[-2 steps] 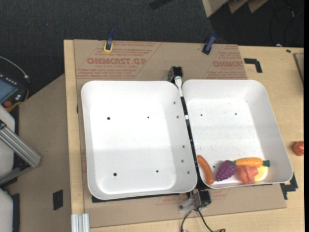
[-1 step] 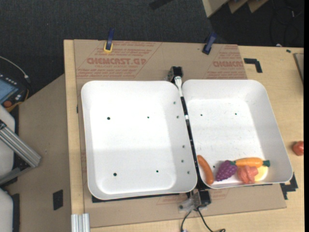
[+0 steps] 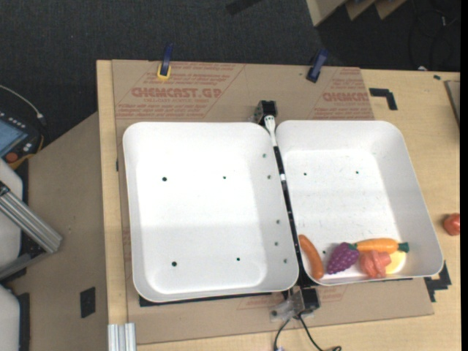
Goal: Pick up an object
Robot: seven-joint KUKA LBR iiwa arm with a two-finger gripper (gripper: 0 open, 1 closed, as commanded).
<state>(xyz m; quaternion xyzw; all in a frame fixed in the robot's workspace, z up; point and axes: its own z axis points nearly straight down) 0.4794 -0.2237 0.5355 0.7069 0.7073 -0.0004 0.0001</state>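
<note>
From my remote seat I look down on the table (image 3: 219,86) and start at its near edge, where the toys sit. Along the front wall of the right bin (image 3: 351,159) lies a cluster: an orange sausage-like piece (image 3: 311,257) against the divider side, purple grapes (image 3: 341,258) just beside it, then a carrot (image 3: 379,245) resting above a red piece (image 3: 373,264) and a pale yellow piece (image 3: 395,263). A small red object (image 3: 452,224) lies outside that bin, to its right. The left bin (image 3: 197,210) sits alongside. Further back are two clamps (image 3: 165,64) on the brown board. I cannot tell the tool's state from here. I judge the grapes the best target: approach from straight above, clear of the bin wall and neighbouring pieces.
</note>
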